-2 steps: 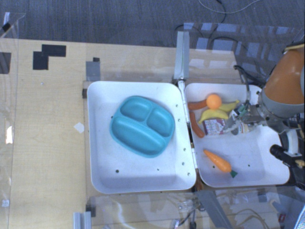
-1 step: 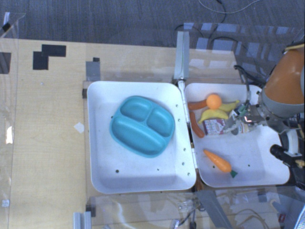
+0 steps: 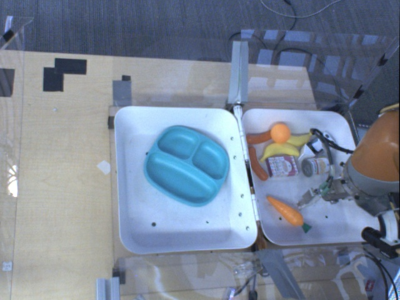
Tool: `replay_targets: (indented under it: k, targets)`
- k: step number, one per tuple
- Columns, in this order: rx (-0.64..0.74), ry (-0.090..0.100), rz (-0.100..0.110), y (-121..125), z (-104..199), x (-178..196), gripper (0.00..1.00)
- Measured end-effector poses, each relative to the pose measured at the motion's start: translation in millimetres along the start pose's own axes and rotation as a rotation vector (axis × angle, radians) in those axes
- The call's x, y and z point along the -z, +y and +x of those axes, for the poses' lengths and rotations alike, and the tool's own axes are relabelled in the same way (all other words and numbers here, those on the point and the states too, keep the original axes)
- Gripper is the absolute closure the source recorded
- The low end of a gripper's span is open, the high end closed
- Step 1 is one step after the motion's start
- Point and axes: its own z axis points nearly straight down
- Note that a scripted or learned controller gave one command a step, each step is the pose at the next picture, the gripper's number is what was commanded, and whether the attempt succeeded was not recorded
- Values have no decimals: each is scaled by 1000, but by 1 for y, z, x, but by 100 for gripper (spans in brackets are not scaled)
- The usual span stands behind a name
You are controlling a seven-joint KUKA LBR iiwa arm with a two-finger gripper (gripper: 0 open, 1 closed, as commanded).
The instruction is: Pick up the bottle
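Bottle (image 3: 314, 165) lies on its side in the right bin (image 3: 340, 225), toward its far right part, light body with a label, touching or just beside the pink-and-white carton (image 3: 282, 165) on its left. Behind it, a banana (image 3: 287, 145) with an orange ball (image 3: 280, 132) sitting against it, and a black cable (image 3: 325, 140) looping past the bottle's far side. Two sausage-like red pieces (image 3: 256, 161) along the bin's left wall. Carrot (image 3: 287, 212) with green tip lies nearer the front, apart from the bottle.

Gripper (image 3: 317, 192) sits low in the right bin just in front of the bottle, between bottle and carrot; jaws look slightly parted with nothing between them, not on the bottle. Arm (image 3: 377, 158) with orange band comes in from the right edge.

Left bin (image 3: 134, 230) holds a blue divided plate (image 3: 186, 163), roughly centred, three compartments. Both bins rest side by side on the wooden tabletop (image 3: 56, 167); black tape patches (image 3: 62, 72) at its far left.
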Motion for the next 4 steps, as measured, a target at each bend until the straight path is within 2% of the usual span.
replay_targets:
  k: [1, 2, 3, 4]
  targets:
    - [25, -3, -8, -3, -35, -5, 0]
    - [116, -8, -12, 5, 9, -4, 0]
    - [140, -6, -9, -3, -36, -4, 0]
    - [194, -9, -11, 4, -1, -4, 0]
